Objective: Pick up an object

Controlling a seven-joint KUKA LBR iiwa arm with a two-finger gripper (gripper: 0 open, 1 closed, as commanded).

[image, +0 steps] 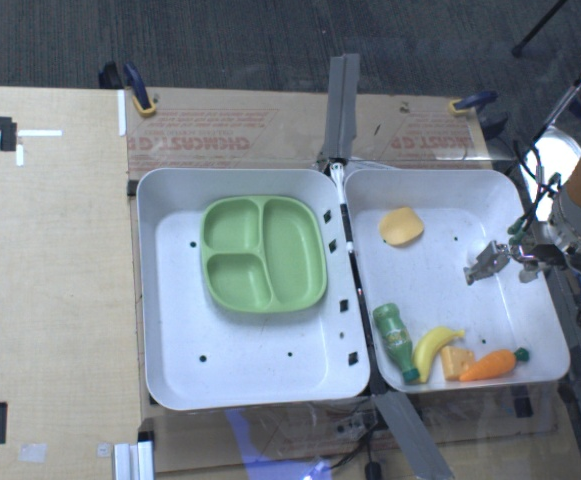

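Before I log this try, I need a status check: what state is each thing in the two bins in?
Green three-compartment plate: flat in left bin, nothing on it.
Green bottle: lying down, right bin.
Yellow banana: lying beside bottle.
Orange carrot: lying near front wall.
Yellow rounded piece: lying apart.
Gripper: above right bin, holding nothing.

A: What is in the left bin [160,298]?

B: A green divided plate [264,254], in the far half of it.

A: And in the right bin [530,308]?

B: A yellow piece [401,226] near the far left corner. Along the near edge lie a green bottle [394,341], a banana [433,348], an orange block [456,361] and a carrot [492,365]. The gripper [486,264] is over the right side, apart from all of them.
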